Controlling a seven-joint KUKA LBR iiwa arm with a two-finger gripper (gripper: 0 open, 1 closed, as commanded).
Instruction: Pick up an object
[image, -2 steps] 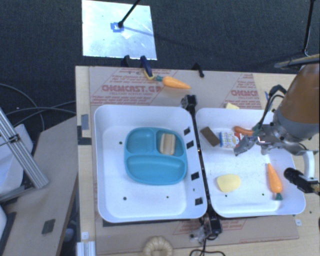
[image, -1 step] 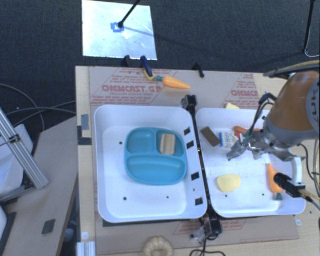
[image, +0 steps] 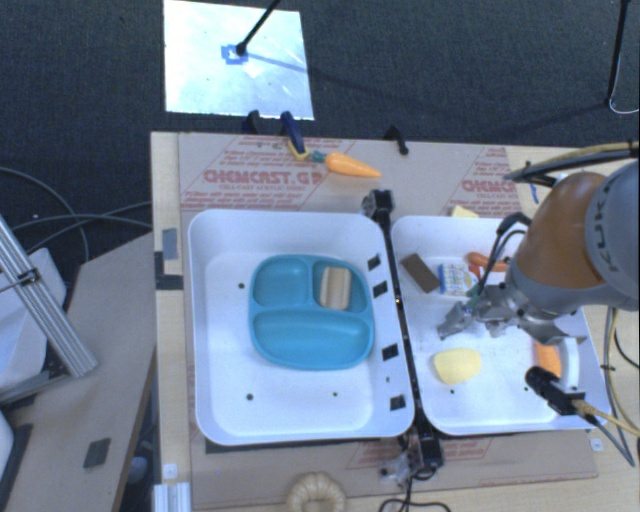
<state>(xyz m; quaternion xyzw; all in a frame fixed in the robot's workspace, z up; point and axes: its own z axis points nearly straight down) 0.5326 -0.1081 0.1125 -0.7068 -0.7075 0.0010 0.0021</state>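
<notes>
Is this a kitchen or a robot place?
Most likely a robot lab, not a kitchen. Two shallow white bins sit on a cardboard-covered bench, a grey arm with an orange band reaches in, and the food looks like toys: a blue plastic divided plate and an orange toy carrot.

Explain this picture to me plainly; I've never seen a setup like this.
One camera looks down at a slant on a bench. The grey and orange thing on the right is a robot arm; its gripper hangs over the right white bin. That bin has a yellow lump, a brown block, and other small items partly hidden by the arm. The left white bin holds a blue divided plate with a tan piece in one compartment. A toy carrot lies on the board behind. I can't see anything held.
</notes>
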